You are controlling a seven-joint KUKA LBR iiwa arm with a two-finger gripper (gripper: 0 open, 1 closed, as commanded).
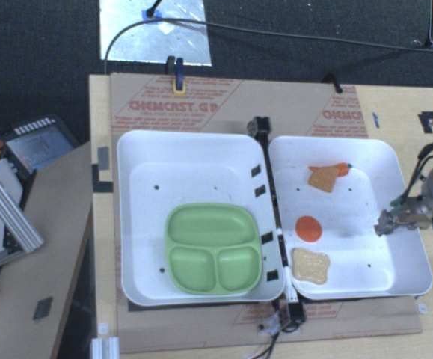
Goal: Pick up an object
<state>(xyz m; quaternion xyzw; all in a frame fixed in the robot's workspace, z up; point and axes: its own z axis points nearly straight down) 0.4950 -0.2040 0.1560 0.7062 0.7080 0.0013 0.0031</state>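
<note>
1. The tool [387, 223] sits over the right rim of the right bin [407, 279], carrying nothing; whether it is released or clenched I cannot tell.
2. Candidates lie well apart from it: an orange round piece [309, 229] mid-bin, a pale toast-like piece [310, 265] near the bin's front left corner, and a tan piece [323, 178] touching a small carrot-like piece [341, 168] toward the back.
3. Risks: clipping the rim on descent, sliding over flat pieces, or pinching two touching items.
</note>
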